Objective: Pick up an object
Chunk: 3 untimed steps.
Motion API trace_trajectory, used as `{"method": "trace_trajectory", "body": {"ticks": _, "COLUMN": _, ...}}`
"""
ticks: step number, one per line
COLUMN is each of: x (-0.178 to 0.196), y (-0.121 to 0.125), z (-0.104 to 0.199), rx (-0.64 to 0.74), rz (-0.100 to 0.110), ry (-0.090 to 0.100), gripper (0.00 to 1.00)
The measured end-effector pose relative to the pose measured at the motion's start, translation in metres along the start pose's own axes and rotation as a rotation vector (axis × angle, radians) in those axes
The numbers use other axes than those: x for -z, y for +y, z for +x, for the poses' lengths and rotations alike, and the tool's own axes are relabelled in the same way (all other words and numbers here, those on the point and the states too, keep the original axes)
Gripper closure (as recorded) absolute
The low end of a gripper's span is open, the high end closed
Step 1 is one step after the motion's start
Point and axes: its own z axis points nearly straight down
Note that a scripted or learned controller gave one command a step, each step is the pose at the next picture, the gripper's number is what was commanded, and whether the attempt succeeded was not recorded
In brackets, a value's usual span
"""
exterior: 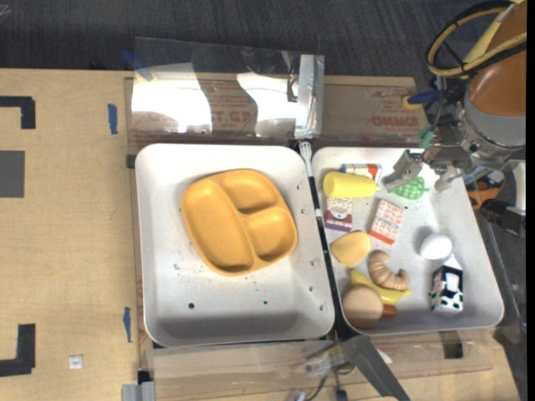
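- Nearest the camera, at the front edge of the right-hand shallow white bin (489,307), lies a round tan potato-like ball (363,305), touching a curled brown croissant-shaped toy (389,271).
- At the bin's far side the grey metal two-finger claw (428,167) hangs low, its two fingers spread open with nothing between them.
- Directly at the claw's tips sits a small green dotted object (410,190), partly hidden by the fingers; what it is cannot be told.
- Just beside it lies a yellow cylinder (349,185), with a pink-and-white printed card (386,221) near it toward the front.
- Further out sit a pale yellow wedge (351,247), a white round cap (435,246) and a black-and-white small carton (447,289).
- Across the divider, the left-hand white bin (159,249) holds an orange divided plastic tray (239,220).
- Both bins rest on the light wooden desk (58,224).
- Step in hand, as I judge it: the approach onto a target, most likely the green object, with no grasp made yet.
- Next move calls for lowering so the fingers straddle the green object, closing firmly, then lifting straight up; the near yellow cylinder could get nudged.
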Motion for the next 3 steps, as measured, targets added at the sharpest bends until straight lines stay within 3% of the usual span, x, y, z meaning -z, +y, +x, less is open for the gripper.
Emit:
{"method": "trace_trajectory", "body": {"ticks": 1, "x": -0.122, "y": 0.023, "z": -0.006, "rx": -0.086, "rz": 0.009, "ry": 0.000, "gripper": 0.00}}
{"method": "trace_trajectory", "body": {"ticks": 2, "x": -0.186, "y": 0.054, "z": -0.046, "rx": -0.170, "rz": -0.006, "ry": 0.000, "gripper": 0.00}}
{"method": "trace_trajectory", "body": {"ticks": 3, "x": -0.176, "y": 0.054, "z": -0.046, "rx": -0.172, "rz": -0.009, "ry": 0.000, "gripper": 1.00}}
